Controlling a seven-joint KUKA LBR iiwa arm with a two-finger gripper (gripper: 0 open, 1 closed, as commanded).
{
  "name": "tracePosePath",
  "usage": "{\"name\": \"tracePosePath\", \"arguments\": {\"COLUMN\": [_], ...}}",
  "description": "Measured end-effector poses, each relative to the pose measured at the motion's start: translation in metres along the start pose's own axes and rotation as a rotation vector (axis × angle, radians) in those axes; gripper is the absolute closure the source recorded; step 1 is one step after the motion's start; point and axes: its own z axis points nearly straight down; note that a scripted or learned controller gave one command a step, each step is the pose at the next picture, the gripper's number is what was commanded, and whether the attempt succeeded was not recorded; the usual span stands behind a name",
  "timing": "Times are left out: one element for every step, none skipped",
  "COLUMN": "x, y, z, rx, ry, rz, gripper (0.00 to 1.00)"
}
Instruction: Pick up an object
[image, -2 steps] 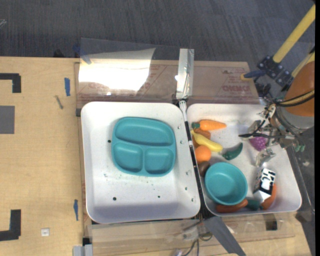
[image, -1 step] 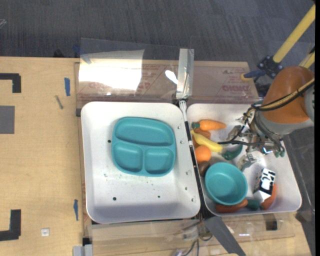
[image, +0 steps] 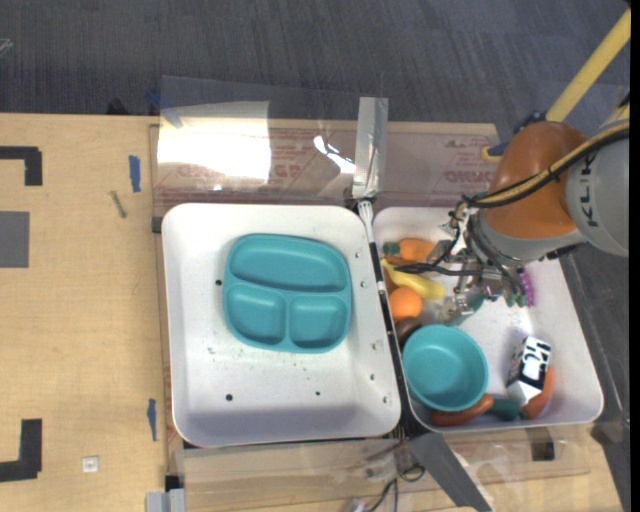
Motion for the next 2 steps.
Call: {"name": "tracePosePath", "arguments": {"x": [0.084, 0.078], "y": [0.008, 0.008], "z": [-0.002, -0.015], "rx": [0.000, 0.003], "ry": [0.005, -0.014], "rz": [0.122, 0.119], "gripper": [0.00, 1.00]}}
